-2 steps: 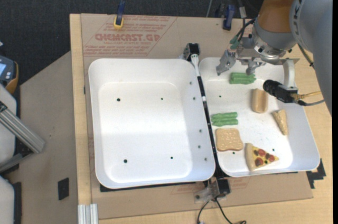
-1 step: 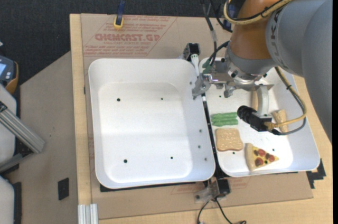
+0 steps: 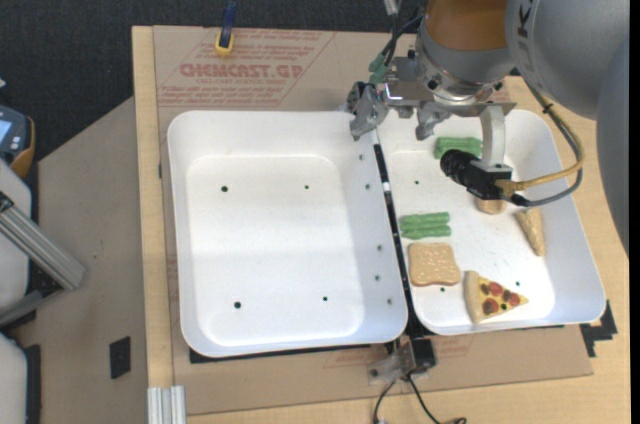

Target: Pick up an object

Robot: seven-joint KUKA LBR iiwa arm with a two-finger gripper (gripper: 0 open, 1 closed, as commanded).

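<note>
While a green pod point(image 3: 424, 225) lies just beside the rims that divide the bins, a toast slice point(image 3: 433, 264) sits close in front of it, with a pizza slice point(image 3: 491, 298) near the front edge and a tan wedge point(image 3: 533, 232) further right. Another green piece point(image 3: 456, 146) lies toward the back, by the arm. All are in the right bin point(image 3: 565, 162). The gripper point(image 3: 393, 120) hangs over the divide's back end, spread open, touching no food. The left bin point(image 3: 265, 242) adjoins, both on a cardboard sheet point(image 3: 250, 67)
</note>
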